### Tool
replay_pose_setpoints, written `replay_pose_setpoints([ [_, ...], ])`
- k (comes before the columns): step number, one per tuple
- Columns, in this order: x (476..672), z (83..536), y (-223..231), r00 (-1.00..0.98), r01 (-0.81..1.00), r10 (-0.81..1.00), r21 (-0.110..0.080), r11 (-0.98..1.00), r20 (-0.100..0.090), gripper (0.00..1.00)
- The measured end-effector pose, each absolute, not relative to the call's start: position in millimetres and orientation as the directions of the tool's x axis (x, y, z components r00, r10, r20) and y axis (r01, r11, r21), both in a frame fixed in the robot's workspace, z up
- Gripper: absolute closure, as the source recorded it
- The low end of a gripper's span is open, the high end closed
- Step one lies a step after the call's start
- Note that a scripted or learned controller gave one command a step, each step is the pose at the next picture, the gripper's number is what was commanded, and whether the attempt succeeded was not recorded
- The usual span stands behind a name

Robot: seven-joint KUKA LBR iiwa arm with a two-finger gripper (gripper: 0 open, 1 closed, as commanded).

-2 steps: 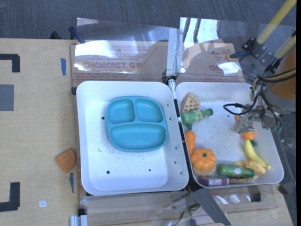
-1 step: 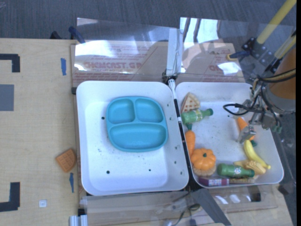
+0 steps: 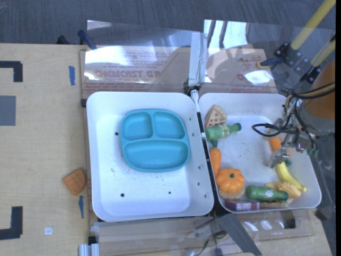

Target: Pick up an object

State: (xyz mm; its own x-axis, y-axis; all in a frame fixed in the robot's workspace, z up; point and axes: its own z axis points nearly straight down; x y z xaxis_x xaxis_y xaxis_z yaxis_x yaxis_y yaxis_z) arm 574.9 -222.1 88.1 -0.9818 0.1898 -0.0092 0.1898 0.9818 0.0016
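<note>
Gripper [image 3: 282,154] low over the right bin [image 3: 250,108], down among the toy food at its 3 o'clock side.

The gripper hangs from a tangle of black cables, just beside a small orange piece [image 3: 275,143] and right above a yellow banana [image 3: 285,172]; whether it is wide, narrow or holding anything cannot be told. At the bin's 5 o'clock lie a yellow corn-like piece [image 3: 290,188] and a green bottle [image 3: 266,193] on its side. A pumpkin [image 3: 230,180] sits at 7 o'clock with a carrot [image 3: 215,160] touching it above. At 10 o'clock a second green bottle [image 3: 221,132] lies under a waffle wedge [image 3: 215,116]. The left bin [image 3: 101,143] bears a blue divided plate [image 3: 155,140]. A brown waffle square [image 3: 75,181] lies on the bench [image 3: 37,143], at 8 o'clock of the left bin.
</note>
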Motion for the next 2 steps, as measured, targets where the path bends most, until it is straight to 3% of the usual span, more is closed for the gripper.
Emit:
replay_pose_setpoints([
  [1, 578.0, 99.6, -222.1, -0.982, 0.189, 0.189, 0.000, 0.982, -0.019, 1.00],
  [2, 577.5, 98.6, -221.9, -0.982, 0.189, 0.189, 0.000, 0.982, -0.017, 0.00],
])
